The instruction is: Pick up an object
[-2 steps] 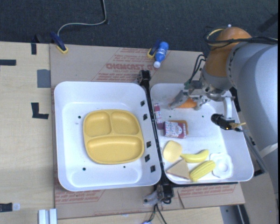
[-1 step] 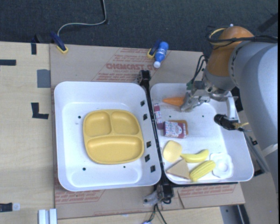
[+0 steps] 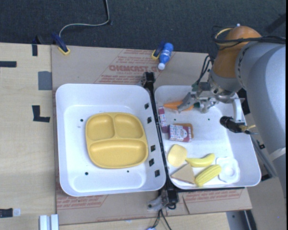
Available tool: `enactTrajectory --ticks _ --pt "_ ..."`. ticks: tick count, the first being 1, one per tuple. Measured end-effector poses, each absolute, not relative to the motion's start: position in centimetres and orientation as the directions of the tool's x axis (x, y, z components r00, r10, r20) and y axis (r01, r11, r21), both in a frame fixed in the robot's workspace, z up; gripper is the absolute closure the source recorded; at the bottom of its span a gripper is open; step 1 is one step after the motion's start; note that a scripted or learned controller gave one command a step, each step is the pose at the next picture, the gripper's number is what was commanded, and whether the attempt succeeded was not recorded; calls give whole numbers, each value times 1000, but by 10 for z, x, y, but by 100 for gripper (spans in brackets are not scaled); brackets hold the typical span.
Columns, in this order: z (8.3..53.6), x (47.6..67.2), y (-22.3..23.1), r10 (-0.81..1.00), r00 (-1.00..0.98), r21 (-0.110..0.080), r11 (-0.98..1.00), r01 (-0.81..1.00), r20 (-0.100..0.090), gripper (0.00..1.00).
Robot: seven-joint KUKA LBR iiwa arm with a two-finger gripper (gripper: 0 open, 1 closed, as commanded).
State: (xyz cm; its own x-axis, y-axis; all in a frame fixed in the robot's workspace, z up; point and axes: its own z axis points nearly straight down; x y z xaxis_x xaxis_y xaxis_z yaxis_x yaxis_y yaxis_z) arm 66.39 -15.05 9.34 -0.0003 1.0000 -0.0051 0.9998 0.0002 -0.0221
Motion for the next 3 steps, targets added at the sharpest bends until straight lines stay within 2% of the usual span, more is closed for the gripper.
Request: enactTrajectory --ticks 1,2,3 --pt "84 665 -115 1000 0 -17 0 1000 -8 0" --pt "92 662 -116 1000 1 -26 -1 1000 -8 100" --pt "93 664 -115 1000 1 -19 -1 1000 -8 0"
